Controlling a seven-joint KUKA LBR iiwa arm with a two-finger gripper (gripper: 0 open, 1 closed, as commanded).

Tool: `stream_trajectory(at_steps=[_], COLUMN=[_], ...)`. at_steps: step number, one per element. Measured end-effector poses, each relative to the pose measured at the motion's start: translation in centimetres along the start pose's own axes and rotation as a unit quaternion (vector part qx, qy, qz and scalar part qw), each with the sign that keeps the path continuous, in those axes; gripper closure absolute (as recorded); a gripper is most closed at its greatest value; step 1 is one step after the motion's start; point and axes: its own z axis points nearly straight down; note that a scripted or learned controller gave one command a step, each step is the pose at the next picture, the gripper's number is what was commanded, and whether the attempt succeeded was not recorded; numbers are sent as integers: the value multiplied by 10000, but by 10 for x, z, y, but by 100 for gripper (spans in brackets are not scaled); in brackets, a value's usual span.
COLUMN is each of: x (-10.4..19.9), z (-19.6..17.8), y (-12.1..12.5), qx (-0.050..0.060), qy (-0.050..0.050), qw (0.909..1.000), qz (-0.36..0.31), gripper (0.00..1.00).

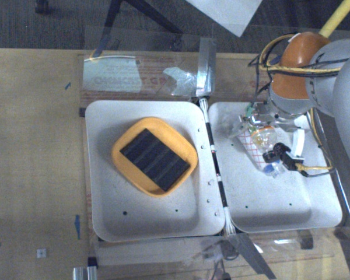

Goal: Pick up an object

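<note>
The pincer [256, 123] is hanging low over the back part of the right-hand bin [291, 209], below the arm's orange band [300, 69]. Whether it is apart or together I cannot tell, since the wrist is covering it from above.

Right beneath the pincer, and reaching a little toward the front of the bin from it, a clear packet with red netting [252, 144] is lying on the white floor. It is sitting close against the pincer's tip, but whether the two are touching I cannot tell, and nothing is showing it clamped. Just past the packet, further from the pincer toward the bin's front, a small blue-tipped piece [272, 169] is resting.

Well apart from the pincer, across the seam between the bins and toward the view's left, an orange rounded pad with a dark ribbed panel [154, 156] is lying flat and turned at an angle in the middle of the left-hand bin [105, 214].

Farthest from the pincer, the tan bench [29, 156] is stretching out beyond that bin.
</note>
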Motion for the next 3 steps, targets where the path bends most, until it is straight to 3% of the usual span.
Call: stream_trajectory(at_steps=[1, 2, 3], x=[0, -1, 12], z=[0, -10, -152], y=[0, 1, 22], qx=[-3, -18, 51], qy=[1, -3, 31], qw=[10000, 10000, 9989], qz=[-1, 13, -463], gripper=[0, 100, 100])
